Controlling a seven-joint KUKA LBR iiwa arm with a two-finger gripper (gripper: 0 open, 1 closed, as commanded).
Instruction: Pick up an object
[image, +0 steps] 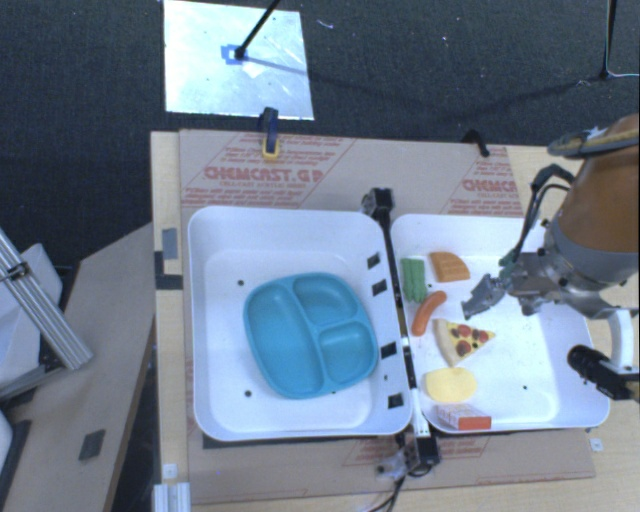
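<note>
So the bench (330, 160) is topped with a brown sheet with red CHEMCAST lettering, and two white bins sit side by side on it. The left bin (220, 300) has a blue divided tray (305, 335) in it. The right bin (540, 390) holds the toy food: a green piece (412, 279) and an orange wedge (449, 266) near the top, a red sausage (429, 312) just below, then a pizza slice (462, 340), a yellow disc (450, 384), and a small red and white box (462, 418) at the bottom edge.

The gripper (480, 300) hangs over the right bin, just right of the sausage and right above the pizza slice. Nothing is between its fingers as far as I can see, but whether they're wide or narrow I honestly can't tell, it's a dark blob from this angle.

Around the bench the floor is dark carpet (80, 100), with a shiny metal plate (238, 60) lying on it up top. A yellow clamp (270, 135) grips the back edge of the bench. On the left there's another wooden surface (90, 380) with an aluminium rail (40, 310) across it.
</note>
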